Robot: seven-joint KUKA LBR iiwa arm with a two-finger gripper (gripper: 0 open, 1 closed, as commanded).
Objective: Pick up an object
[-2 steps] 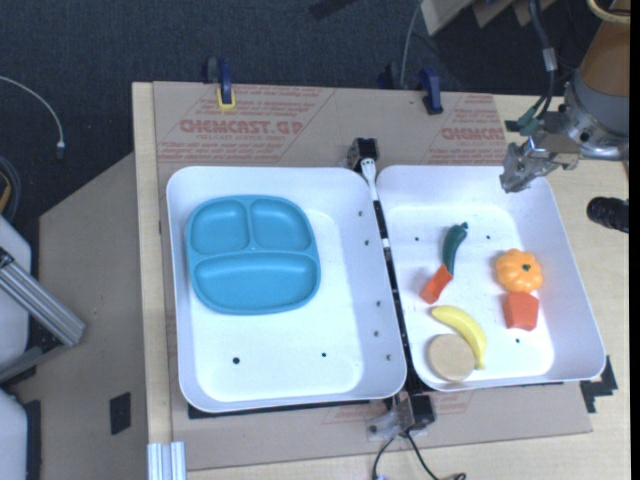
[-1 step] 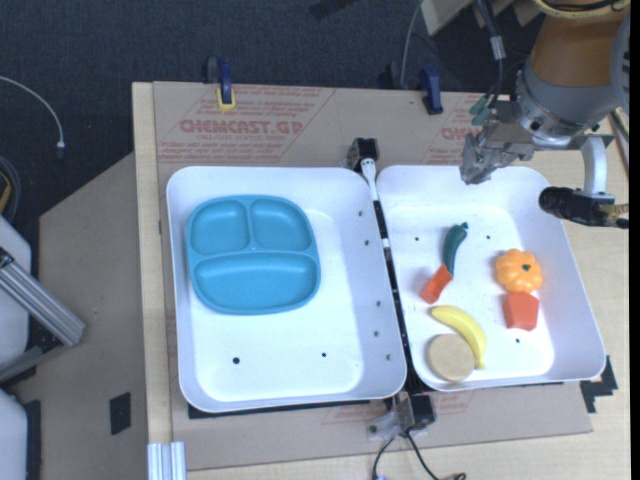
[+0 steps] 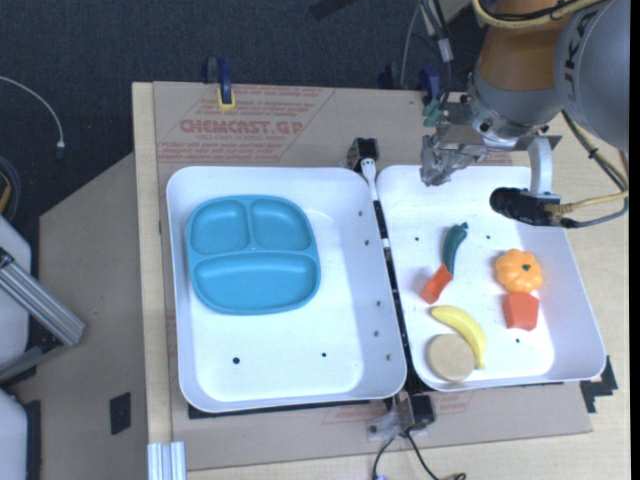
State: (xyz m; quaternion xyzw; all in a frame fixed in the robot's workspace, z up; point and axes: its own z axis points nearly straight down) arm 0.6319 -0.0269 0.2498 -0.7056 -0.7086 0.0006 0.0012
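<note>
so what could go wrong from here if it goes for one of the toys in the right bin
The gripper sits at the right bin's far rim, away from every toy, so a straight descent likely grabs nothing. The banana touches the round tan piece, and the pumpkin sits against the red block, so a grasp there may nudge or catch the neighbour.

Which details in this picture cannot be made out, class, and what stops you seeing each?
- End effector: fingertips small and blurred in the camera view; grip unclear.
- Arm: cut off by the top and right edges.
- Round cookie: partly covered by the banana.
</note>
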